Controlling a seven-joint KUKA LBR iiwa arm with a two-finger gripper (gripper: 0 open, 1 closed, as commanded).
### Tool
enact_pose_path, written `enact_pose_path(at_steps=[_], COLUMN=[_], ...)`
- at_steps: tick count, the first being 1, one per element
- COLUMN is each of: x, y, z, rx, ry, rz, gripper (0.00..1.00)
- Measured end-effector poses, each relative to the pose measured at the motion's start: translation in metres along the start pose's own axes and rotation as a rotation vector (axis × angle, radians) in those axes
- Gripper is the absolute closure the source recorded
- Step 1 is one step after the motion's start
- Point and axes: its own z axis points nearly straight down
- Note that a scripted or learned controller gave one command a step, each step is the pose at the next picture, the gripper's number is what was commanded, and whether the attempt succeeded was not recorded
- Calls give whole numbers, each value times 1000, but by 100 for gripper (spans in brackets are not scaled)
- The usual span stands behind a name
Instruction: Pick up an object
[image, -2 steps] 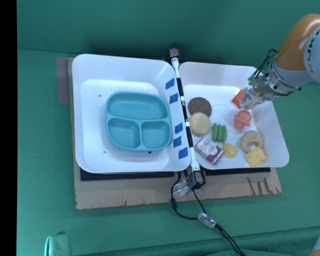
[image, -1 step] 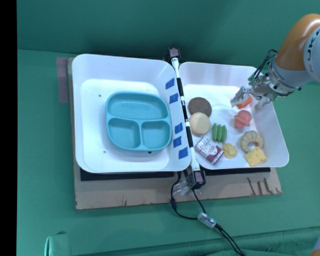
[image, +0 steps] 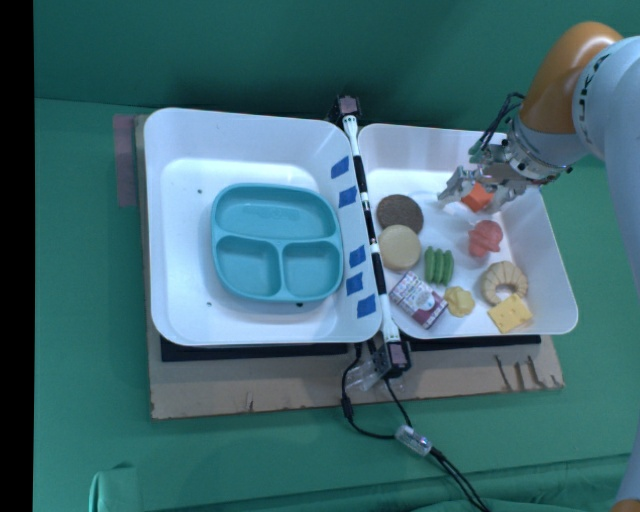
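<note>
The tool (image: 478, 190) sits low in the right bin (image: 560, 300), its fingers clamped on an orange block (image: 477, 197). Just below it lies a red toy (image: 486, 238); a brown disc (image: 399, 212) lies to its left.

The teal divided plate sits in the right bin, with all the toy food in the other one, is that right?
Not quite. The camera view shows the teal divided plate in the left bin, not the right. The toy food, such as the green pea pods and the cheese wedge, lies in the right bin.
</note>
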Motion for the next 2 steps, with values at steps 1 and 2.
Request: enact_pose_path(at_steps=[1,2], x=[-3,-3], y=[4,4], z=[-19,-18], rx=[-18,-17], ry=[-7,-7], rz=[6,6], gripper=[100,0])
